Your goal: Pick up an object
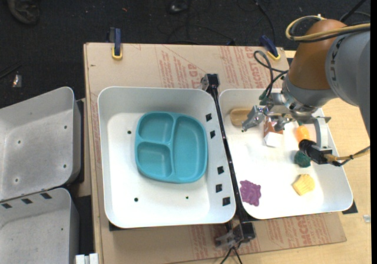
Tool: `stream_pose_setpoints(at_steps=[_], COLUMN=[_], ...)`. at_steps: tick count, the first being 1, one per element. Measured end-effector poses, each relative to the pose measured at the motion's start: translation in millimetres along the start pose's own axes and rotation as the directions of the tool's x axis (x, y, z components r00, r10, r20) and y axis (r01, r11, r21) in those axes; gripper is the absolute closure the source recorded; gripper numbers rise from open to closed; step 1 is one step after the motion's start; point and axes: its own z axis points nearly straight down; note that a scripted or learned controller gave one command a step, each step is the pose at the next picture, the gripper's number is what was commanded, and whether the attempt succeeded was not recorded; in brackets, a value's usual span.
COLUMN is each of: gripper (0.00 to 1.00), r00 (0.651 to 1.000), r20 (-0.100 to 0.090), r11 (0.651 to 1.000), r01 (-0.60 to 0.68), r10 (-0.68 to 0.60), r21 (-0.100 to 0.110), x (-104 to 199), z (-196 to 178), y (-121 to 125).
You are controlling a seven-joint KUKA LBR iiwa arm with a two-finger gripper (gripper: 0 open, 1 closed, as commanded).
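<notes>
Gripper (266,120) low in right bin (330,204), over white block (273,137) by tan piece (238,117); grasp step. Finger state: cannot tell (wrist hides it). Next: close, lift straight.

A teal divided tray (171,147) lies in the left bin (112,139). The gripper (268,120) hovers over the right bin (330,198), near a purple lump (250,191).

Arm (339,62) cut off by right picture edge. Far part of right bin (277,210) hidden under arm and gripper (272,120). Tan object (238,117) partly covered by gripper. White-and-red object (274,137) and orange object (302,133) partly hidden, kinds not discernible. Grey trays (35,139) cut off at left edge.
</notes>
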Motion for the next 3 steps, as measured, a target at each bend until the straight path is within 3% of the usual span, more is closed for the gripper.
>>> stream_pose_setpoints(at_steps=[1, 2, 3], gripper=[0.00, 1.00, 1.00], r00=[1.000, 1.000, 1.000], r20=[0.004, 0.003, 0.001], r11=[1.000, 1.000, 1.000], r01=[-0.001, 0.000, 0.003], r10=[0.001, 0.000, -0.003], r21=[-0.017, -0.016, -0.008], x=[-1.2, -0.4, 3.3], z=[32.6, 25.3, -18.0], y=[4.2, 4.1, 7.6])
